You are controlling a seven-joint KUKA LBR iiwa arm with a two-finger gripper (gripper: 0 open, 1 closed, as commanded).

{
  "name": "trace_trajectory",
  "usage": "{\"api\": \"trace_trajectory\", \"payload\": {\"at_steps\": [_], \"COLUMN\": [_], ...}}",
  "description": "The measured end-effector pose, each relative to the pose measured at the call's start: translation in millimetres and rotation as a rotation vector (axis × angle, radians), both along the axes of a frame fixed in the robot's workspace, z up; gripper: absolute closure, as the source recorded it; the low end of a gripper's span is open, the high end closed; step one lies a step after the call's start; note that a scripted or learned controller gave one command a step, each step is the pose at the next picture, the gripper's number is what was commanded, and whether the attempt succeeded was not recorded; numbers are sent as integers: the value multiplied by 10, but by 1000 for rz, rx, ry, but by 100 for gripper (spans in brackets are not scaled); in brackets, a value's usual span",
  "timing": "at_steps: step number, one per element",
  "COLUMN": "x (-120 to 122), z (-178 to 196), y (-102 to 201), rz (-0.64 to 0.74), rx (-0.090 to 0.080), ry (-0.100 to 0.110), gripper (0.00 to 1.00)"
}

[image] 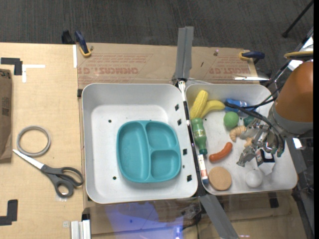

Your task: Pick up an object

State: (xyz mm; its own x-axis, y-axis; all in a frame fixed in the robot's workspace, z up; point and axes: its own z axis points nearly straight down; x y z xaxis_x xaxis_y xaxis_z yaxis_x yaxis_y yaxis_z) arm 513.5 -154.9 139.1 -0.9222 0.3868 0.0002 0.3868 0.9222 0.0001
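Wooden bench [40, 83] underneath everything, with dark carpet beyond at 12 o'clock. Two white bins side by side: left bin [94, 108] carrying a teal divided plate [148, 151] at its centre, right bin [284, 176] crowded with toy food, likely heaped there as the picking stock.

Grey arm with orange band [299, 101] reaching in from 3 o'clock, tilted down over the right bin. Gripper [254, 151] low at the bin's 4 o'clock, near a white ball [253, 178] at its 6 o'clock and a tan shrimp-like piece [238, 132] at its 10 o'clock. Fingers apparently spread, nothing visibly pinched between them; probably poised over a candidate, with nothing yet lifted.

Other candidates, large to small: yellow corn [199, 102] and banana [214, 106] at the bin's 11 o'clock, round tan cookie [220, 178] at 7, green bottle [199, 133] along the left wall, green ball [231, 119], red sausage [221, 152] near centre.

Off to the bench's 9 o'clock, scissors [55, 173] and a tape roll [33, 140], set well apart from the bins, seemingly out of the arm's way.
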Motion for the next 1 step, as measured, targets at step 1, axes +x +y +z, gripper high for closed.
{"api": "trace_trajectory", "payload": {"at_steps": [1], "x": [287], "z": [-472], "y": [237], "rz": [5], "rx": [0], "ry": [-2], "gripper": [0]}}
